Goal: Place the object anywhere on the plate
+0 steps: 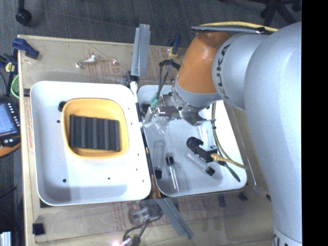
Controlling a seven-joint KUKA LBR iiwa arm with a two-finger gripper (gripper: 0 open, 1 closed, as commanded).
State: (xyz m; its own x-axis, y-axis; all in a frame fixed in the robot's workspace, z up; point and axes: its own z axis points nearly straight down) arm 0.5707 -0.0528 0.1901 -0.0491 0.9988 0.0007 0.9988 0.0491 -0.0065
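Plate [95, 105], yellow, lies in the middle of the left bin [51, 181], and a black ridged block [95, 133] rests flat on it. The pincer [152, 114] hangs over the right bin [197, 183] near its 10 o'clock corner, at 3 o'clock from the plate. Whether it is open or closed cannot be told. At its 6 o'clock lie clear tubes [160, 151].

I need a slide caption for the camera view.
Arm over right bin; yellow plate holding a ridged grey block in left bin.
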